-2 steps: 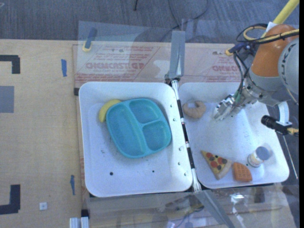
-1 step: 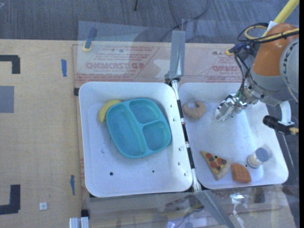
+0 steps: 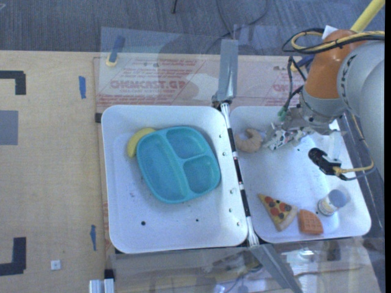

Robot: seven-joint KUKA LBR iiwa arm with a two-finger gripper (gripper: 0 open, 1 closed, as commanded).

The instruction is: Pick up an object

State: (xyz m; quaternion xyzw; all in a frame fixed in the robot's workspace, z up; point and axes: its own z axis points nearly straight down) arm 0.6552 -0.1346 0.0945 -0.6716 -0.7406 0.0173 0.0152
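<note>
My gripper (image 3: 282, 138) hangs low over the back of the right bin (image 3: 360, 224), just right of a tan, lumpy pastry-like piece (image 3: 249, 140). The piece lies beside the gripper, apart from it. A pizza slice (image 3: 278, 210) and an orange waffle-like piece (image 3: 310, 222) lie at the bin's front. A small jar with a bluish lid (image 3: 330, 202) lies near the right wall. In the left bin (image 3: 122, 224) a blue divided plate (image 3: 178, 163) rests over a yellow banana (image 3: 137, 140), which peeks out at its upper left.
A black-tipped yellow cable (image 3: 333, 165) runs across the right bin's right side. The grey arm with its orange band (image 3: 327, 72) fills the upper right. A metal bar (image 3: 228, 72) stands behind the divider between the bins.
</note>
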